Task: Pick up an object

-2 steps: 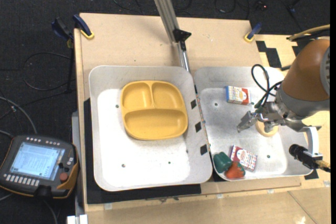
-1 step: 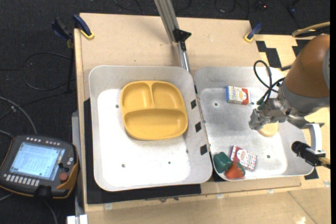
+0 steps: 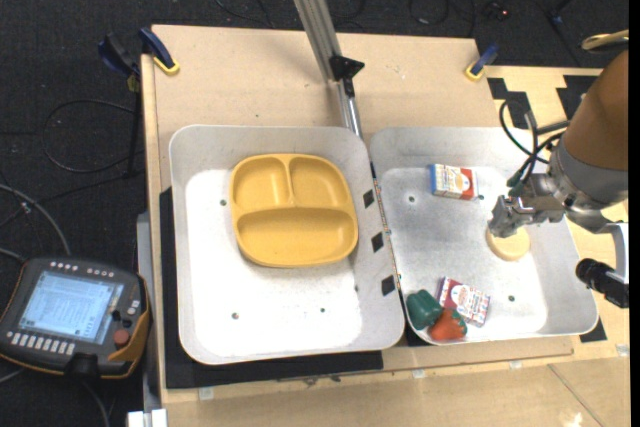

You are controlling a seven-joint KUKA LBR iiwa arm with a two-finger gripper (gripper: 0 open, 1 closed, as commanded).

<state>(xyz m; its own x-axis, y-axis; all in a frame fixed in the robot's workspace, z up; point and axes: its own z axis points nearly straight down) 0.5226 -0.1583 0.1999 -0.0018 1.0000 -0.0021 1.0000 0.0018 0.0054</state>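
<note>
The gripper [image 3: 512, 218] hangs low in the right bin [image 3: 560, 320], directly over a pale round disc [image 3: 511, 245] that peeks out just beneath it. Whether it is clenched or released, I cannot tell. This looks like the reaching step; next comes settling squarely onto the disc, clamping it, then lifting straight up.

One fixed camera looked down at a slant from above the bench [image 3: 300, 75], far enough to take in both white bins [image 3: 200, 165] (floor at twelve and nine o'clock too).
</note>
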